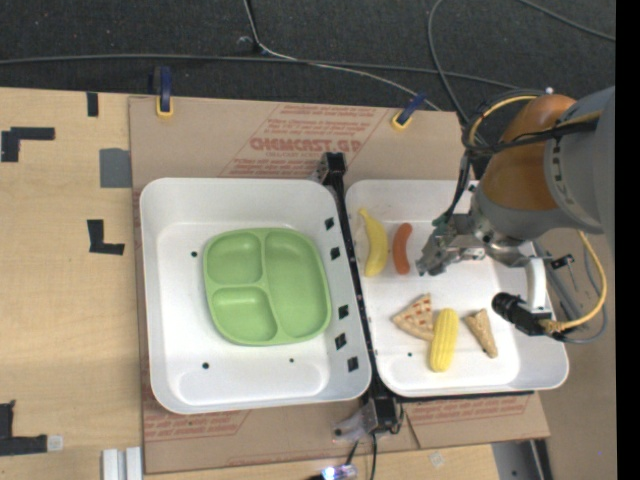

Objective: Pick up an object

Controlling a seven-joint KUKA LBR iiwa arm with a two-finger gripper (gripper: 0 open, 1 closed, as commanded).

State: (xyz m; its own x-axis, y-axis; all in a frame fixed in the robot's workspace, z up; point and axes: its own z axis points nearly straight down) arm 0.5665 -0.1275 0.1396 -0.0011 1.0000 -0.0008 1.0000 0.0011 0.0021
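The step in hand looks like the approach, nothing yet lifted: going left to right from the green, sectioned plastic plate (267, 284) in the left white bin (160, 298), the right white bin (540, 373) holds a curved yellow toy banana (375, 245) and a short orange-red toy sausage (402, 248), the sausage just left of the dark two-finger gripper (432, 258). Below the gripper lie a tan pizza-slice toy (414, 318), a yellow corn cob toy (444, 339) and a tan wedge (482, 332). Whether the jaws are spread or pressed together I cannot tell; next it likely must shift left over the sausage and descend.
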